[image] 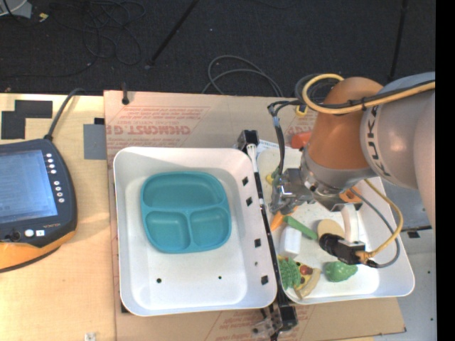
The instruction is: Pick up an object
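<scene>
Over the right shallow white plastic bin (398, 284) sits the grey two-finger pincer (281, 194), low near that bin's left wall; can't tell its state, the wrist blocks it. Candidate objects lie just below and right of it: small white cup-like piece (291, 241), green stick (301, 227), leafy green toy vegetable (288, 271), green lump (340, 271). Far left of the pincer, a teal divided plastic plate (186, 212) lies flat in the left white bin (135, 190). Likely pre-grasp; clutter risks a miss.

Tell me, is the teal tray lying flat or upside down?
Flat and right side up: the tray shows its three open compartments and rests in the left bin.
</scene>
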`<state>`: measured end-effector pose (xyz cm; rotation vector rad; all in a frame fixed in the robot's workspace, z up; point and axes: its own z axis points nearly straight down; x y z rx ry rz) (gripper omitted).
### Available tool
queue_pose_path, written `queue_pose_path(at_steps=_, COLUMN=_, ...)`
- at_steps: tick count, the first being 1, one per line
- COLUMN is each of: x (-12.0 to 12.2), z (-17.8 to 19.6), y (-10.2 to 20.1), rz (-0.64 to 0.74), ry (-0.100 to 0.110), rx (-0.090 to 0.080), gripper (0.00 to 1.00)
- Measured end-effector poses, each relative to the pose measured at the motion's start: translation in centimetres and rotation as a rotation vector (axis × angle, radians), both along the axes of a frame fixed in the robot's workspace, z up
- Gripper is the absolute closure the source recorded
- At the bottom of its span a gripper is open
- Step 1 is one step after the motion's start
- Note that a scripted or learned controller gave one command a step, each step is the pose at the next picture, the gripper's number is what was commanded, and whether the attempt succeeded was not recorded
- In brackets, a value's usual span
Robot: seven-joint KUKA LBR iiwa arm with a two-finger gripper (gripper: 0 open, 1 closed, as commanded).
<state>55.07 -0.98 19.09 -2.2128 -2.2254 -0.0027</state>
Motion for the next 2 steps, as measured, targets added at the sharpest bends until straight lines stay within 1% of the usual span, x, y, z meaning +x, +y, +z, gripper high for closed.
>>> queue_pose_path(at_steps=1, x=0.1, z=-0.4, y=-0.4, rz=-0.006, ry=0.003, rx=-0.003, gripper=0.00)
queue_pose_path(at_steps=2, x=-3.0, z=-5.1, y=-11.6, rz=-0.017, ry=0.008, rx=-0.006, gripper=0.00)
